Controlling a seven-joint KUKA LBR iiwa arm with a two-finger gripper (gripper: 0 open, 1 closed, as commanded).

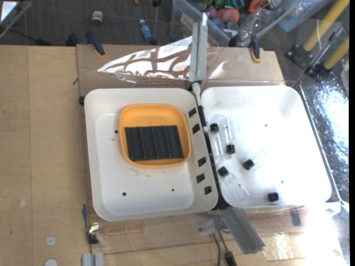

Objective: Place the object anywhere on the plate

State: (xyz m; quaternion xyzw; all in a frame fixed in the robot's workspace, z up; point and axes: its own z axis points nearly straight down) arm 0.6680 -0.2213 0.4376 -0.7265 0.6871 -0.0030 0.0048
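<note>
left bin [105, 204] | orange plate [155, 111] seen at its centre; black ribbed block [154, 143] laid flat on it, within the rim | gripper state could not be told | risk: block judged liable to be dragged off by a renewed grasp; clear capped vials [222, 140] by right bin [288, 110] left wall could be mistaken for it

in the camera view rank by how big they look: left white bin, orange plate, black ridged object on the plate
1. left white bin, largest
2. orange plate, inside that bin
3. black ridged object, lying on the plate and covering most of its floor
</note>
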